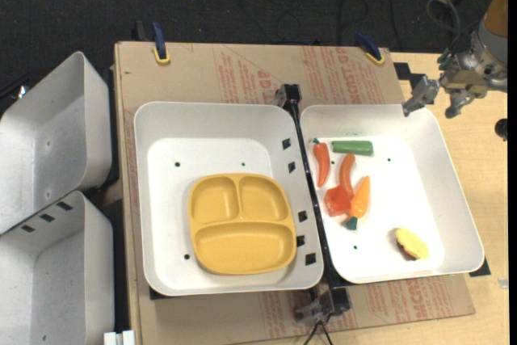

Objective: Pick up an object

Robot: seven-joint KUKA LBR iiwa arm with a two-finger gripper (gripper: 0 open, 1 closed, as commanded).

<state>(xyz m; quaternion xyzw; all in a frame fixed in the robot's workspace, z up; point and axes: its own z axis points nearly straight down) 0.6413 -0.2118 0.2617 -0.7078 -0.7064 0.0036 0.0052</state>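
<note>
I find the pincer at the upper right, hanging above the far right corner of the right bin, outside the cluster of objects. Its two fingers stand spread apart with nothing between them — it has hold of nothing.

The candidate objects all lie in the right bin. Near the bin's left wall: a green piece at the top, a slim red piece just beside the divider, an orange-red curved piece, a red chunk and an orange carrot-like piece touching or overlapping it. A yellow item lies alone toward the near right corner, well apart from the rest. The left bin holds a yellow compartment plate.

My judgement: the task stands at the approach step, no grasp yet attempted. The next move calls for carrying the pincer over one chosen object and descending with the fingers straddling it. The yellow item looks the cleanest target — the crowded red and orange pieces risk a fouled closure.
</note>
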